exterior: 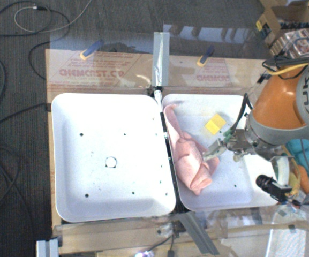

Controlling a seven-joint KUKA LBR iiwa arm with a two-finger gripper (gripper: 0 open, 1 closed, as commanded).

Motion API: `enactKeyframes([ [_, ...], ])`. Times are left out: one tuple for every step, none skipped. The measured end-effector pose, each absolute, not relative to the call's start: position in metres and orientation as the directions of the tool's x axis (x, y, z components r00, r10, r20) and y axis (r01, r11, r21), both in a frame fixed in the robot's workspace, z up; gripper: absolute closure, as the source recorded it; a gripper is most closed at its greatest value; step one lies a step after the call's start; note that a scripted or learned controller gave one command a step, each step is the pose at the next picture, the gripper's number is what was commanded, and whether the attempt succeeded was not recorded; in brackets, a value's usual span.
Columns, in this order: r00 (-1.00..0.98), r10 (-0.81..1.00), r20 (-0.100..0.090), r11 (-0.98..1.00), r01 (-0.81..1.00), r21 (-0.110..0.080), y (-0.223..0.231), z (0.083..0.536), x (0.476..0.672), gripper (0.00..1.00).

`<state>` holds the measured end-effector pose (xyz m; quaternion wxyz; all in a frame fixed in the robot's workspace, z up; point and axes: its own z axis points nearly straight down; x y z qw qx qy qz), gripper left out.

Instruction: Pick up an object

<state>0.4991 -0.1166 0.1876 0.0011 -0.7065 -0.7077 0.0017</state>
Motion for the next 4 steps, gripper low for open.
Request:
enactKeyframes([
  [-0.017, 1.0, 0.003, 0.017, 1.0, -0.004, -0.144, 0.131, 0.585, 0.0],
  [-0.051, 0.999, -0.004, 0.051, 0.999, 0.013, -0.157, 0.09, 0.653, 0.0],
  [-0.054, 0.999, -0.007, 0.054, 0.998, 0.011, -0.156, 0.098, 0.653, 1.0],
  [-0.12, 0.993, 0.001, 0.12, 0.993, -0.003, -0.11, 0.18, 0.655, 1.0],
])
